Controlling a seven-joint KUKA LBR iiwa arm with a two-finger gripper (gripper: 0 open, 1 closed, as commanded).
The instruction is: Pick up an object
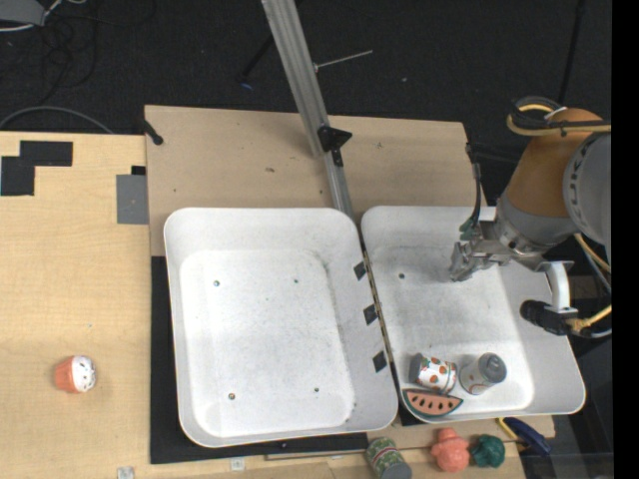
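Grey cup (486, 371) well apart from gripper (461, 267), bin's near edge.

Two white bins lie side by side, the left bin (262, 327) faintly speckled with grey marks and a few dark dots, the right bin (449, 307) likewise white with a greyish smudged floor. In the right bin's lower part sit a white cup with red spots (435, 373), a grey metallic can (486, 370), and a watermelon-slice toy (432, 403) that is red with dark seeds and a green rim. Below the bins lie a pink toy (450, 450) and a dark green one (488, 451). At lower left of the frame, on the pale wooden table (70, 267), rests an orange and white ball (75, 374). The arm (544, 183) is orange above grey, and its tool (465, 260) is grey metal.
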